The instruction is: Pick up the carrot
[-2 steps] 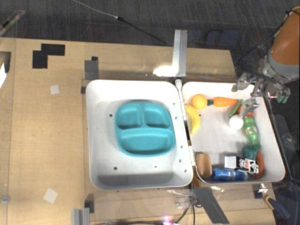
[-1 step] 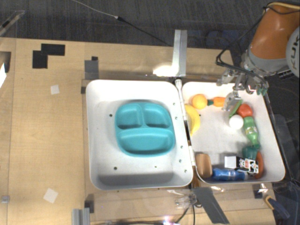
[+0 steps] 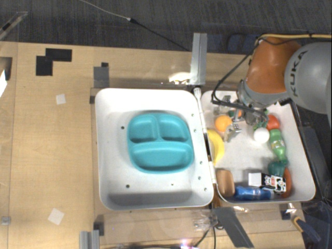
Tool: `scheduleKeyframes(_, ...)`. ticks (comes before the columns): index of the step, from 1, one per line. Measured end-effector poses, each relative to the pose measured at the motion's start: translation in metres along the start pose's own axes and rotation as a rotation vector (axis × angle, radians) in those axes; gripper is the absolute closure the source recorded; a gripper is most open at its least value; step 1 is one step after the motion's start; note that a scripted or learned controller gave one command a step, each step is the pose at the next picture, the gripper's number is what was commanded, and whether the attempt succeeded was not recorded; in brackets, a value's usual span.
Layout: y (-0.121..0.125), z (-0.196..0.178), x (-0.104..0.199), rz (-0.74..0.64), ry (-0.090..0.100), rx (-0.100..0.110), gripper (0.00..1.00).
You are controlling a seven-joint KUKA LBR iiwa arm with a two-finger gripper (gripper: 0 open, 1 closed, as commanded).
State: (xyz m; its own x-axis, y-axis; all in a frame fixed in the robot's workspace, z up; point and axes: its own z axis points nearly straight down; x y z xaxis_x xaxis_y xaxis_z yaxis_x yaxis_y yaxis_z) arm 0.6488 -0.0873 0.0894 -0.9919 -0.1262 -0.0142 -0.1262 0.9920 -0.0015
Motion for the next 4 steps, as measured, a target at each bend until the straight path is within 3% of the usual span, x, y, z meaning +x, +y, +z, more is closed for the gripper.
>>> scheduleKeyframes(1,0.000,0.000,0.044,0.046,0.002,-0.001,0.00)
scheduleKeyframes(2,-0.050,0.001,-0.009,0.238,0.018,-0.003,0.00)
scheduleKeyframes(3,-0.028,-0.230,0.011,0.256,-0.011,0.003,0.00)
scheduleKeyframes(4,-0.048,-0.118,-0.010,0.283,0.014,-0.001,0.00)
